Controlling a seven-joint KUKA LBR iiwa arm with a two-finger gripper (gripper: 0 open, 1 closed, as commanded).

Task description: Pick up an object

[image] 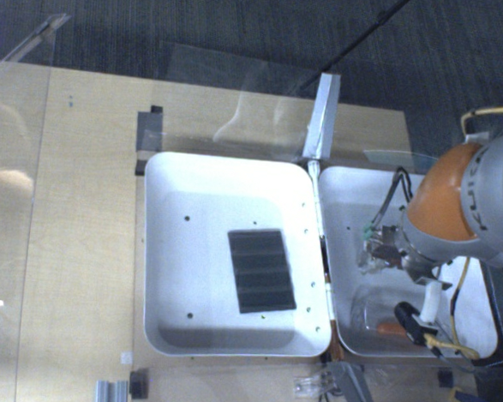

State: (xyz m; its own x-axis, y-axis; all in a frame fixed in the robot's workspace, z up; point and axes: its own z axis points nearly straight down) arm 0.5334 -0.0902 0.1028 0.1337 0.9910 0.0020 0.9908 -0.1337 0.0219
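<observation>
The arm (458, 202) hung over the right bin (345, 209); a dark slab (262, 271) lay in the left bin (192, 192).
The end effector (379, 249) sat low inside the right bin, and whether it was open or closed could not be told. The ribbed slab lay flat, slightly angled, mid-floor. A small orange object (389, 328) lay near the right bin's front wall.

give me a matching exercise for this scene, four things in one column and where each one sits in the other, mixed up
Things
1. dark ribbed slab
2. small orange item
3. gripper
4. metal post

Places
a. above the right bin
b. behind the bins, where they meet
c. middle of the left bin
d. on the right bin's floor, near its front wall

Pairs: 1-c, 2-d, 3-a, 4-b
</observation>
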